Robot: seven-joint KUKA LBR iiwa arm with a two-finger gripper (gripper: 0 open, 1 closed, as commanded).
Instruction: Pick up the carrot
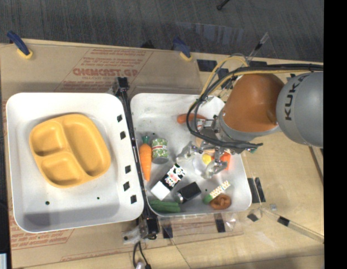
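On the cardboard-covered bench (162, 66), two shallow white bins side by side: left bin (28, 206) carrying a yellow divided tray (70, 149), right bin (156, 108) cluttered with small items. Over the right bin's far side, reaching in from the right, the grey arm (302, 108) with its orange band (252, 102) and a loop of black cables. Below the band, the gripper (206, 157), low over the bin's middle right; opening impossible to judge from this angle, nothing seen clamped in it.

Against the right bin's left wall, lying lengthwise, the carrot (145, 160), green top toward the far end, well apart from the gripper. Just right of it, touching or nearly so, a small green can (159, 150). Nearer the front edge, a black-and-white carton (169, 181), a black block (189, 191), a green cucumber (165, 206) along the front wall, a brown doughnut (220, 202) in the front right corner.
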